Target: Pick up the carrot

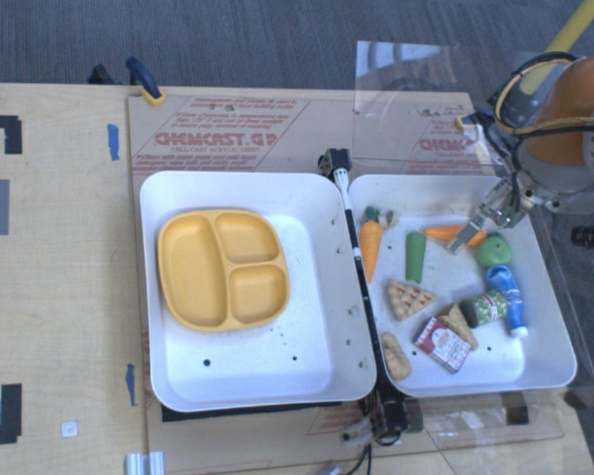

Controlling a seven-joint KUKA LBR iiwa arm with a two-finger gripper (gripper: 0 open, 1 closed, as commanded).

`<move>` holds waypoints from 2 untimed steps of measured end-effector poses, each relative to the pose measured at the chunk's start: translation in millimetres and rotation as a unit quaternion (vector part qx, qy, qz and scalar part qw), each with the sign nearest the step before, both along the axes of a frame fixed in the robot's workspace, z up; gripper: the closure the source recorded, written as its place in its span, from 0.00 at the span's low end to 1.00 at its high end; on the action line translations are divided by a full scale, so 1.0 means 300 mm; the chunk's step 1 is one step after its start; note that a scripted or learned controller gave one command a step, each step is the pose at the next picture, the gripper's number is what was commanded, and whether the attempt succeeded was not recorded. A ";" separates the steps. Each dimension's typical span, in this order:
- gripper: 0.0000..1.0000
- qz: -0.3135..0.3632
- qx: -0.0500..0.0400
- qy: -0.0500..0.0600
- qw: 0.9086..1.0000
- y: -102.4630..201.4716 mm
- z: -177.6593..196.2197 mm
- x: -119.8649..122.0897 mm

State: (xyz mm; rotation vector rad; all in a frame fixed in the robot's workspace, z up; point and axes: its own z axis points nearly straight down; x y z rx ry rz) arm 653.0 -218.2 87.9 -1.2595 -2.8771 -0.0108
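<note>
1. Worktop [49, 295]: a pale wooden surface carrying a brown cardboard sheet [228, 132] with red print, on which two shallow white plastic bins sit side by side, touching along their inner edges.
2. Left white bin [307, 354]: holds a yellow three-compartment plastic tray [223, 268], lying flat toward the bin's left side.
3. Right white bin [549, 359]: holds a scatter of toy foods.
4. Orange toy carrot with a green top [370, 242]: lies in the right bin just beside its left wall, long axis running top to bottom, green end toward the far side.
5. Green cylindrical toy [416, 255]: stands just to the right of the carrot, apart from it.
6. Second slim orange piece [442, 234]: lies crosswise near the bin's far side, its right end at the hand's fingertips.
7. Hand [465, 237]: the grey two-finger hand reaches in from the right, tilted down to the left, tips low over the slim orange piece; whether the fingers are spread or closed cannot be told, and nothing can be seen gripped between them. It is well apart from the carrot.
8. Round green toy [494, 252], blue bottle [507, 295], waffle-patterned wedge [408, 298], red-and-white packet [442, 343] and tan bread-like piece [395, 355]: lie in the nearer half of the right bin.
9. Arm's orange band [574, 107]: seen at upper right.
</note>
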 end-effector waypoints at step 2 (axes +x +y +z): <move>1.00 -0.019 -0.002 -0.002 1.000 0.232 0.255 -0.167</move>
